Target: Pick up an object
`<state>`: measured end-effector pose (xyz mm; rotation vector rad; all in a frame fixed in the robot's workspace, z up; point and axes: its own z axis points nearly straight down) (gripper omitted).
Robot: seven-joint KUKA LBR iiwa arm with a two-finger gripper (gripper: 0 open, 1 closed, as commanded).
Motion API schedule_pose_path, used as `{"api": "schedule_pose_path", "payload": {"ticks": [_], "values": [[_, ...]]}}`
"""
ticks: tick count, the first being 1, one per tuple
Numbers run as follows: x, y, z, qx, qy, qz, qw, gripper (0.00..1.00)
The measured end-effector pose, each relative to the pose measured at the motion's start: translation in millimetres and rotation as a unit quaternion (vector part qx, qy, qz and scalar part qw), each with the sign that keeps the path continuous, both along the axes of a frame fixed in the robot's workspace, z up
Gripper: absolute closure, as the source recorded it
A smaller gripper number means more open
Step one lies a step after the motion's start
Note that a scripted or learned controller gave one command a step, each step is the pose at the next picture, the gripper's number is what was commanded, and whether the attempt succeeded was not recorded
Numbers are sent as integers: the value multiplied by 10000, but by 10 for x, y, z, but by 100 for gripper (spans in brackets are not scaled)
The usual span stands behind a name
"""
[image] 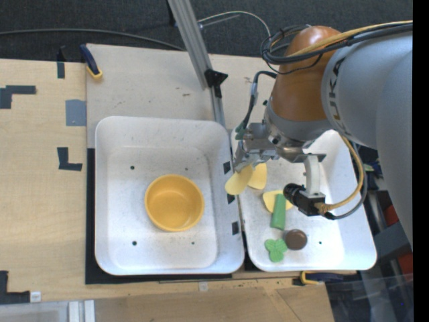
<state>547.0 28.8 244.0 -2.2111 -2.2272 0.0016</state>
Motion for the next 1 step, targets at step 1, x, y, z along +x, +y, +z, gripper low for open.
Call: {"api": "schedule_pose_path", "payload": {"ticks": [1], "values": [[225, 529, -28, -3, -10, 1, 10000, 100]]}}
